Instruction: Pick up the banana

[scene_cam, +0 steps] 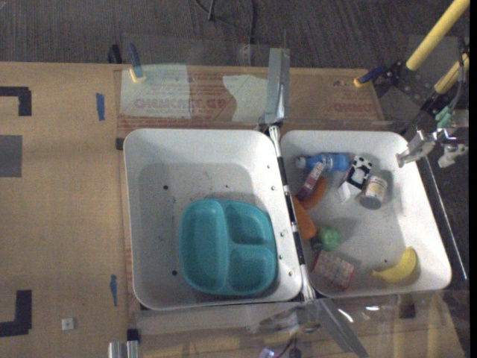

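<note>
Banana (pixel 397 266) at right bin's (pixel 436 226) five o'clock corner.
Jaws well apart at one o'clock; their state cannot be told.

The arm (pixel 436 136) is cut off at the right edge, its pincer too small to read; labels on the bottle (pixel 322 162) and can (pixel 374 190) blur.

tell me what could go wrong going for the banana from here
1. The banana lies in the near right corner of the right bin, close to its walls, so the hand may hit the rim or lack room to straddle it.
2. The hand sits at the bin's far right edge, so the arm has a long way to travel, and a small aim error could mean a miss.
</note>
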Robot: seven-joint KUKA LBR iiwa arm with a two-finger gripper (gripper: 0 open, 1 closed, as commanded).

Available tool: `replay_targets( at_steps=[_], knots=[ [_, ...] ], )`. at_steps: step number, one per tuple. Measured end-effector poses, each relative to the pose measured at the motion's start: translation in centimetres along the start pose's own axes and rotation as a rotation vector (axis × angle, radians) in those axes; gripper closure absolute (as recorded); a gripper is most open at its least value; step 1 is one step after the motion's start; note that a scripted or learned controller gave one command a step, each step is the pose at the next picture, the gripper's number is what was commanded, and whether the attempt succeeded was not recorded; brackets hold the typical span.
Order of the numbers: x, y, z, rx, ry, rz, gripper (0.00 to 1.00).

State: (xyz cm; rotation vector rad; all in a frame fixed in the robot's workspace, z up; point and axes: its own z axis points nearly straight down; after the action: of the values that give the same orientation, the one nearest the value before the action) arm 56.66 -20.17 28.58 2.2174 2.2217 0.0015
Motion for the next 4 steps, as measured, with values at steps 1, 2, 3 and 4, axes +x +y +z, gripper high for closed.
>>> replay_targets(
  at_steps=[1, 2, 3, 4],
  knots=[
    [-1.1, -3.0, 8.9, 0.001, 0.001, -0.088, 0.00],
    [-2.2, -8.6, 15.1, 0.001, 0.001, -0.215, 0.00],
    [-0.9, -8.0, 19.5, -0.002, 0.021, 0.240, 0.00],
    [-1.5, -8.1, 18.6, -0.009, 0.006, 0.246, 1.00]
  ],
)
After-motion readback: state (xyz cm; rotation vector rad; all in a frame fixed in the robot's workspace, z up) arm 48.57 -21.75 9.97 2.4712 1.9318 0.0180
